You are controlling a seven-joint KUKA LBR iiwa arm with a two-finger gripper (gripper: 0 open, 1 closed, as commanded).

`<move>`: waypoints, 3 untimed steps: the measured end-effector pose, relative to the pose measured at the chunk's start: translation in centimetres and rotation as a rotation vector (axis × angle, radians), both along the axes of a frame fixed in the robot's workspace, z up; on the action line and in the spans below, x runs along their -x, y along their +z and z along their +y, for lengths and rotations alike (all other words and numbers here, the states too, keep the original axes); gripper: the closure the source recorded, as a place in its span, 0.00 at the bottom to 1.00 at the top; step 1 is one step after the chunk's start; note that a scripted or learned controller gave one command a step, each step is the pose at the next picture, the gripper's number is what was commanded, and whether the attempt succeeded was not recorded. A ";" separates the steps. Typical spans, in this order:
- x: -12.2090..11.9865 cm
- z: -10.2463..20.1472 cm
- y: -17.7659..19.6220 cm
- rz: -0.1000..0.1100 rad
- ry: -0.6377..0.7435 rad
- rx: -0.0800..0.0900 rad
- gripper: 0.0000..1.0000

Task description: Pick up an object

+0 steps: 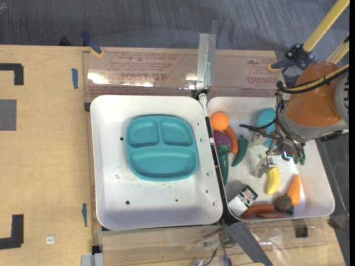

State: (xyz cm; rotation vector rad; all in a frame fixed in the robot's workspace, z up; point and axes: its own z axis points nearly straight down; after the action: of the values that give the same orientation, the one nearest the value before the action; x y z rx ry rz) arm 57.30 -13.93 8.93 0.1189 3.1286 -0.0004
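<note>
My gripper (267,164) hangs low over the middle of the right bin (324,173), under the orange wrist band. Its tip is just above the upper end of a yellow banana (272,180). Close by lie an orange carrot (294,189), a brown piece (283,203) and a long red piece (262,210) at the bin's front. On the bin's left side sit an orange fruit (219,120), a purple piece (223,139) and two green pieces (224,163) (241,151). A teal object (265,117) is partly hidden behind the arm.
The left bin (105,165) holds a teal divided plate (162,147). A small white and black packet (244,197) lies at the right bin's front left. The ridge between the bins (213,159) runs close to the green pieces. Yellow poles (327,21) rise at the back right.
</note>
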 end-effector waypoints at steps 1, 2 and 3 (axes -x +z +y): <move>8.9 -4.0 0.0 0.000 -0.096 0.002 0.00; 7.9 -7.9 16.0 -0.010 -0.066 0.007 0.00; 2.4 -8.2 4.7 0.014 -0.032 -0.005 0.00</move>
State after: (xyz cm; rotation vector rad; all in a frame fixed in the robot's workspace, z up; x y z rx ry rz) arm 54.86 -22.08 13.62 0.1691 3.1408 0.0057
